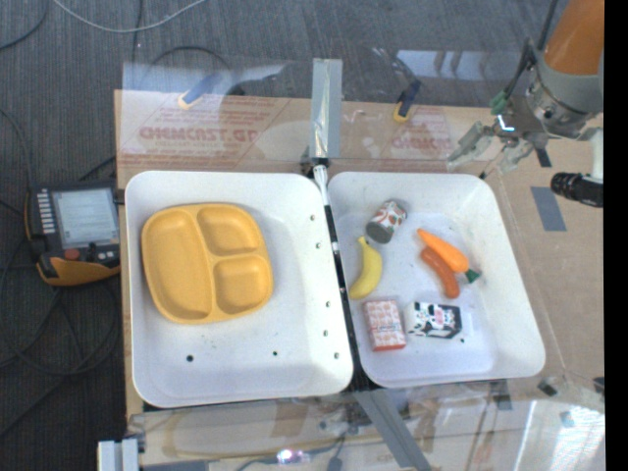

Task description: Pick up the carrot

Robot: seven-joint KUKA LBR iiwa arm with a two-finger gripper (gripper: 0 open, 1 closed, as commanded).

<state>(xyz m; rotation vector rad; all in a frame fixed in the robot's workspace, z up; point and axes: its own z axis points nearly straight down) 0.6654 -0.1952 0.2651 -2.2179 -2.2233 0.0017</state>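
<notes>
Gripper [498, 151] spread open, holding nothing, above right bin's [510, 351] far corner. Carrot [444, 251] lies inside. Counter [221, 130] print partly legible: "CHEMCAST".

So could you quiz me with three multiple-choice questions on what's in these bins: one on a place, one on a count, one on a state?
1. The yellow tray lies in:
A. the left bin
B. the right bin
C. the floor

2. Things in the right bin:
A. two
B. six
C. nine

3. The carrot is:
A. lifted
B. lying in the bin
C. on the tray

Answers: 1 A, it sits in the left bin. 2 B, can, banana, two cartons, carrot, another orange piece. 3 B, the gripper hangs apart from it, above the bin's far corner.
</notes>
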